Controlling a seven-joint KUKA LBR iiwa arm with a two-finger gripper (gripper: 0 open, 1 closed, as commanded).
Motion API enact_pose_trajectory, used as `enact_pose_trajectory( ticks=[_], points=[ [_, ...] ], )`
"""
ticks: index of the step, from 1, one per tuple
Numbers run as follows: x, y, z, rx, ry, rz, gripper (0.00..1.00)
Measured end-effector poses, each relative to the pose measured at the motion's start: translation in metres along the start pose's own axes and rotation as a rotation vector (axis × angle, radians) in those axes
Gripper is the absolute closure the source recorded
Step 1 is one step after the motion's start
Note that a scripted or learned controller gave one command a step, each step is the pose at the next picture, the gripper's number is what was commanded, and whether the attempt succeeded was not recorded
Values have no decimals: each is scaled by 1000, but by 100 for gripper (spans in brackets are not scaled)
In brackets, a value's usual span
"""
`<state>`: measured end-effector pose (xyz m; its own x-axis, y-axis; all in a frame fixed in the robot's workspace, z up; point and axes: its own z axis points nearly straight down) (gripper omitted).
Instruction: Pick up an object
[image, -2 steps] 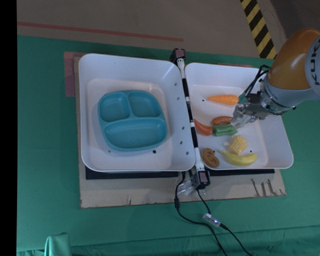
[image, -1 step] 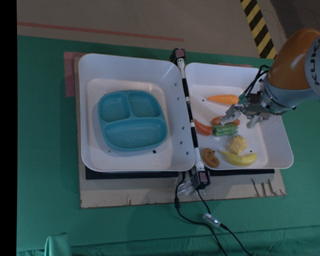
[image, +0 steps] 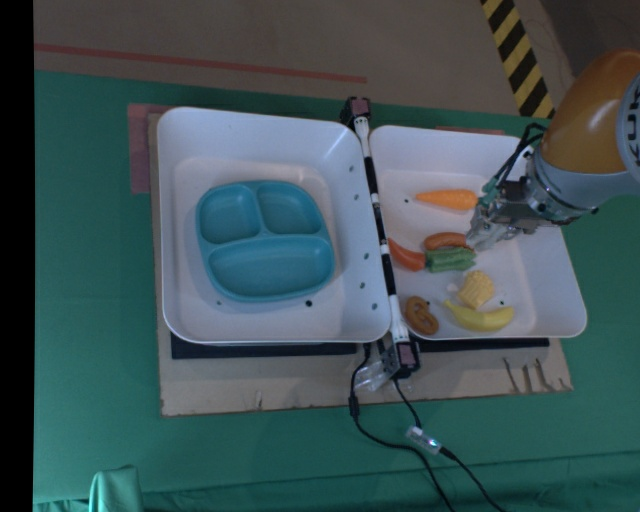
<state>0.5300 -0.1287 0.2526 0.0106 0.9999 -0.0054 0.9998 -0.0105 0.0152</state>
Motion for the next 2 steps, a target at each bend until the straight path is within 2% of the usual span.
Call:
enact_pose_trajectory(
  ticks=[1,2],
  points=[
    [-41,-19,-93,10,2,-6,100],
    [-60,-61,-57,12,3,-6,100]
  ],
)
